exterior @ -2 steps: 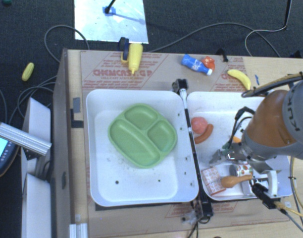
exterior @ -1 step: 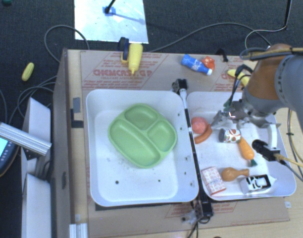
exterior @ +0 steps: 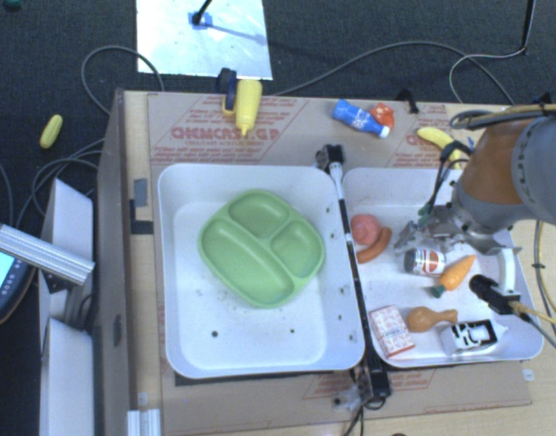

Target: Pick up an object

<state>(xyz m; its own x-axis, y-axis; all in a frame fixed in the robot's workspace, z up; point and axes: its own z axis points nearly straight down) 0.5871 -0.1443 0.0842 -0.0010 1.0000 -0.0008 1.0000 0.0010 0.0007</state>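
The right bin (exterior: 523,339) holds several small objects. A pink ball (exterior: 364,227) lies at its left wall, touching an orange-red sausage (exterior: 374,244). A small red-and-white can (exterior: 426,262) lies on its side in the middle, with a carrot (exterior: 456,272) just to its right. Nearer the front lie a tan gourd-shaped toy (exterior: 430,317), a small printed box (exterior: 392,329) and a black-and-white item (exterior: 473,334). My gripper (exterior: 427,235) hangs low over the bin, directly above the can and right of the sausage. The grey arm (exterior: 510,180) hides the bin's right rear part.
The left bin (exterior: 196,334) carries a green divided plate (exterior: 262,246). On the cardboard behind the bins lie a yellow bottle (exterior: 246,104), a blue bottle (exterior: 360,117) and a banana (exterior: 434,137). Cables run along the back and right.
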